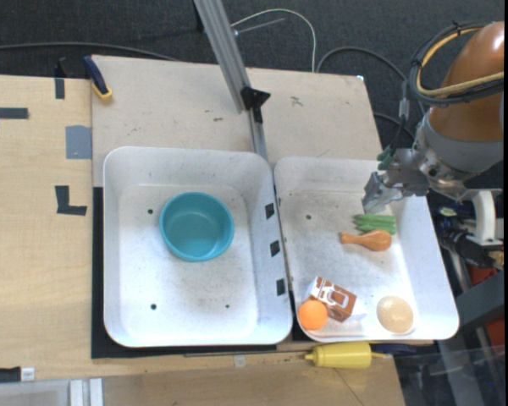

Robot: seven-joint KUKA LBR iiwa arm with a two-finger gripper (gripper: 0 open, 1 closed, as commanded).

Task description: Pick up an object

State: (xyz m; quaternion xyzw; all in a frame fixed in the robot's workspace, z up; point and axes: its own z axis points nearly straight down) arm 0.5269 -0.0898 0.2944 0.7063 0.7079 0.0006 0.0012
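My gripper (377, 198) hangs over the right bin (322, 184), near its far right side, just above a green bean-like object (376, 223). An orange-brown drumstick-shaped toy (369, 240) lies right below the green one. Nearer the front of that bin sit an orange ball (313, 315), a brown and white carton (334, 299) and a pale round object (395, 314). A teal bowl (196, 226) stands in the left bin (127, 252). Nothing shows between the gripper's fingers.
A yellow mustard bottle (343, 355) lies on the bench just in front of the right bin. A slanted metal post (229, 49) rises behind the bins. Cables run across the dark floor at the back.
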